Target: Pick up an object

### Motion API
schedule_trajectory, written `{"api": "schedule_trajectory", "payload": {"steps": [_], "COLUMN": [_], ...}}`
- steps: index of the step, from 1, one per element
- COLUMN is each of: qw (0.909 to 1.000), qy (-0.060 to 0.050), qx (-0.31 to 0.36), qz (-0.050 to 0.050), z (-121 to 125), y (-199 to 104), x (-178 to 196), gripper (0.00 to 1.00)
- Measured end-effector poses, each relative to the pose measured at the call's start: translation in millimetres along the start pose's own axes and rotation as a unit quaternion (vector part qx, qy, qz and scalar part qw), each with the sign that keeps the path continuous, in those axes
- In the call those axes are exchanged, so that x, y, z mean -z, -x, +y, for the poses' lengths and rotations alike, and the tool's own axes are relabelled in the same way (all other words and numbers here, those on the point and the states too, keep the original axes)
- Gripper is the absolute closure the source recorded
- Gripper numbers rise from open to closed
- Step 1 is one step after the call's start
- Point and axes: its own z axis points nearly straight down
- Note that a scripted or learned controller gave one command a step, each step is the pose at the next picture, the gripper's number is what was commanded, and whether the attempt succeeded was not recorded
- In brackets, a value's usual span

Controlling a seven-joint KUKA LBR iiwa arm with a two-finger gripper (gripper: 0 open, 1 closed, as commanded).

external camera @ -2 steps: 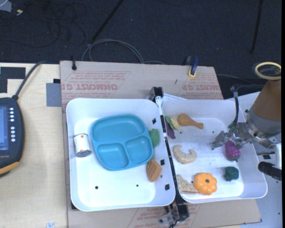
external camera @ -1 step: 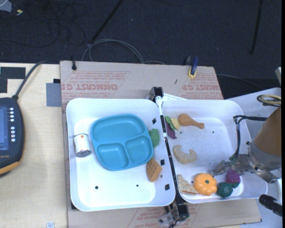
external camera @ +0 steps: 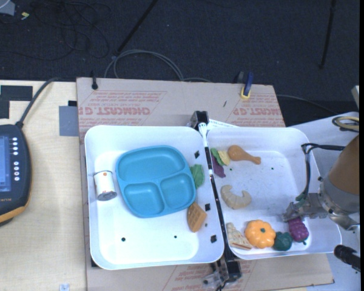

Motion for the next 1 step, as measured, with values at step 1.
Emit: {"api": "schedule_trajectory", "payload": {"steps": [1], "qw": [0.9999], "qy": [0.006], "qx": [0.009], "qz": [0.000], "z": [54.3], "y": [-76.9], "x": [100.7], "gripper": [1.00]}}
